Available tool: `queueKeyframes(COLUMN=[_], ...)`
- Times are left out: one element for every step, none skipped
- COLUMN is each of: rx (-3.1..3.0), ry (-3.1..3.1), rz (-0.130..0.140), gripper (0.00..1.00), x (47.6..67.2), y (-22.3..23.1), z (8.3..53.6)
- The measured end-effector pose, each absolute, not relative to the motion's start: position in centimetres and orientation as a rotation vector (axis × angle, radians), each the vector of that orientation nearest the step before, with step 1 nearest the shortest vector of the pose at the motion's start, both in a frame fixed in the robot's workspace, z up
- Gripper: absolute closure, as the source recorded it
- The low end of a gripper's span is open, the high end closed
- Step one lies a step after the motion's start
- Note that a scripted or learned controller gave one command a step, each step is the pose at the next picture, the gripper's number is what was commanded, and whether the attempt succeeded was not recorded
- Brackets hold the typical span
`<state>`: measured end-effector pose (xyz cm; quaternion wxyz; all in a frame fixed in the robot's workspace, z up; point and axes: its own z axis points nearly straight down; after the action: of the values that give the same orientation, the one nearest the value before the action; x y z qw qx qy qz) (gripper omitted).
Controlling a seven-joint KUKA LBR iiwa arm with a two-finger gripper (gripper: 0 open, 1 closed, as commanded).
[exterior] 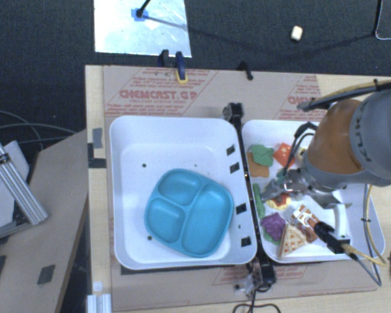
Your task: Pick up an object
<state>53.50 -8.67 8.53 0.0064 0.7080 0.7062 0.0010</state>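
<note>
Toys (280, 197) lie packed close in the right bin (362, 250) — the gripper (278, 191), open or shut unclear, could bump one aside.

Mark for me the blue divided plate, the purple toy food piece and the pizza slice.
blue divided plate (189, 211): camera view, left bin, on its central ridge.
purple toy food piece (272, 225): camera view, right bin, on its top.
pizza slice (291, 240): camera view, right bin, on its middle.
</note>
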Motion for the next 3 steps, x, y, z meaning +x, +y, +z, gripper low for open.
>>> queueKeyframes(rx=[2.222, 2.222, 2.222], ry=[2.223, 2.223, 2.223], rz=[0.0, 0.001, -0.001], gripper=[0.0, 0.0, 0.0], x=[51.0, 48.6, 48.6], y=[-9.4, -9.7, -0.1], z=[8.4, 8.4, 16.6])
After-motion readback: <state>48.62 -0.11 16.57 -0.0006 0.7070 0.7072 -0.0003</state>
